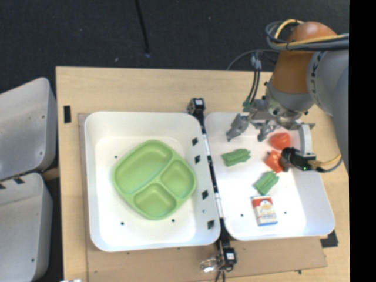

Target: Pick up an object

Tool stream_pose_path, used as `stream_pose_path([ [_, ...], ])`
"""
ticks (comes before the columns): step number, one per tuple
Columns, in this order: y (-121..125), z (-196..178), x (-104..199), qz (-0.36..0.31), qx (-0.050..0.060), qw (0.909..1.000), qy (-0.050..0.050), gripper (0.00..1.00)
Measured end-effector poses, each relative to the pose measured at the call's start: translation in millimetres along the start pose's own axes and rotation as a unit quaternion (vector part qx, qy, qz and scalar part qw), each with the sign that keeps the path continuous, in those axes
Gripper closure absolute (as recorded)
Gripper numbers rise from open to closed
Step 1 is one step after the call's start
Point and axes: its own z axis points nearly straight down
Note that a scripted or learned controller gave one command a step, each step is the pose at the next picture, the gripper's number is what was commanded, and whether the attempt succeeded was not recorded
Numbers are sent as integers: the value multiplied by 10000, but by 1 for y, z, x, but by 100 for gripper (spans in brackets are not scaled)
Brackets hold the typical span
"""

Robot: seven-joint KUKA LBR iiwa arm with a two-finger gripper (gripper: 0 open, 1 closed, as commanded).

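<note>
The gripper [251, 127] hovered with jaws apart above the right bin [305, 216], holding nothing. Just below it lay a green block [236, 157]; a divided green plate [154, 178] sat in the left bin [100, 228].

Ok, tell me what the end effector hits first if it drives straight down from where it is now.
Probably the bare floor of the right bin. The end effector hangs over its upper part, above the nearest green piece and left of the red object. Depth is unclear from this slant.
</note>
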Motion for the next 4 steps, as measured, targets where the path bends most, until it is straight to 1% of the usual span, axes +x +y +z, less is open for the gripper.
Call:
stream_pose_path([
  [1,3,-9,0,-10,-69,10000,-5,0],
  [2,8,52,3,-18,-47,10000,-8,0],
  [3,9,95,2,-6,-60,10000,-12,0],
  [4,10,82,1,7,-86,10000,-13,100],
])
